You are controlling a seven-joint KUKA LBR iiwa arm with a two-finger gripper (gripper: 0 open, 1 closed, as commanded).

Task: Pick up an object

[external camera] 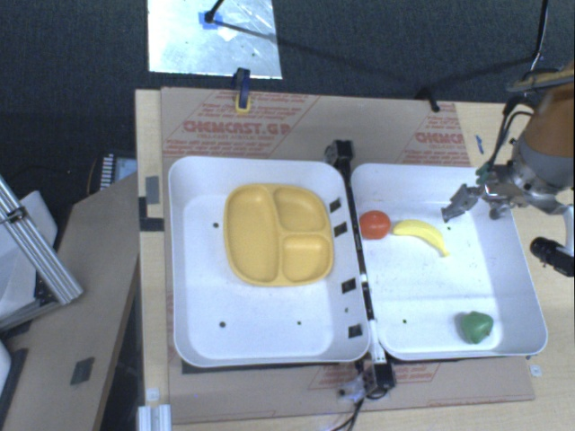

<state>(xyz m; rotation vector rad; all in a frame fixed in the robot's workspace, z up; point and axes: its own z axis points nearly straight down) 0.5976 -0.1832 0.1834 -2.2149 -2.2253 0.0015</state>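
1. Two shallow white bins sat side by side on the bench, the left bin point(193, 330) and the right bin point(512, 285).
2. One yellow divided plate point(277, 234), with three compartments, lay in the left bin.
3. One red tomato point(375, 224) lay in the right bin.
4. One yellow banana point(420, 233) lay there too.
5. One green object point(476, 326), its kind unclear, completed the right bin's three items.
6. One gripper point(460, 205) was in view.

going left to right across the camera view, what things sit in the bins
yellow divided plate → red tomato → yellow banana → green object; the gripper hangs over the right bin, above the green object in the picture.
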